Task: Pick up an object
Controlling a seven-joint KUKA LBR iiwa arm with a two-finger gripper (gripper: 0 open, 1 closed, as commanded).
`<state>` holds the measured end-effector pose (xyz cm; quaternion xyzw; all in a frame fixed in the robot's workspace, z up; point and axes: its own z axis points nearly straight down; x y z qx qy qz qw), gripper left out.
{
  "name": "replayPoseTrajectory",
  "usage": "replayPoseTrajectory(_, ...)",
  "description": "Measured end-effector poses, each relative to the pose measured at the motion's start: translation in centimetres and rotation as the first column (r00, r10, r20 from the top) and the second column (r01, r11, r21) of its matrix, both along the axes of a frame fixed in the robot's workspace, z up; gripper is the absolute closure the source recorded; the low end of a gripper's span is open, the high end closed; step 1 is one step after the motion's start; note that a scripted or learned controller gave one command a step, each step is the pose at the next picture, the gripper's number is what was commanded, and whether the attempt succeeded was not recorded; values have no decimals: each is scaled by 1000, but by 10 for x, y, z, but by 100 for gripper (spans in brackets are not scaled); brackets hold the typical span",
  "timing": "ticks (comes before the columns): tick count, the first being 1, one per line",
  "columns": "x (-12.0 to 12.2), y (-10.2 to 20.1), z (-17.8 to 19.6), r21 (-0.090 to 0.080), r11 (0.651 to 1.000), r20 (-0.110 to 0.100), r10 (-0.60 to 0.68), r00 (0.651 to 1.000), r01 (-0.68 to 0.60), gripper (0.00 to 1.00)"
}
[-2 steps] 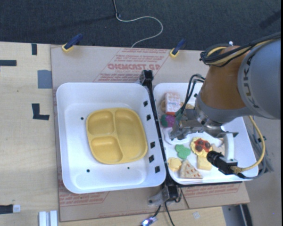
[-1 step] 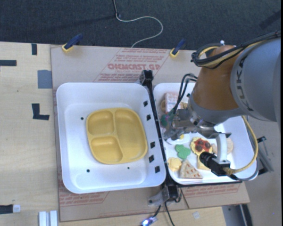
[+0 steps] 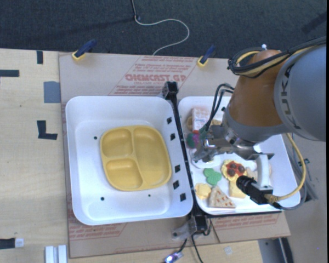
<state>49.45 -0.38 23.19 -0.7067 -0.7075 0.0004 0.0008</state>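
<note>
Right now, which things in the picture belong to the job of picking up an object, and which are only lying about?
Belonging to the job:
- end effector, low over the right bin
- toy food in that bin: pizza slice, green piece, yellow piece, round red-and-yellow piece

Only lying about:
- yellow divided plate in the left bin
- blue clamps on the cardboard
- white cable

Dark carpet (image 3: 60, 15) along top; white cable (image 3: 159, 23) trailing across it. Wooden bench (image 3: 22, 163) with black markings, cardboard sheet (image 3: 148, 78) clamped on top.
</note>
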Motion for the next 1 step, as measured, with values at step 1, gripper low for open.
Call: replayPoseTrajectory(1, 11, -6, -10, -2, 1000, -1, -1, 1000, 1, 100)
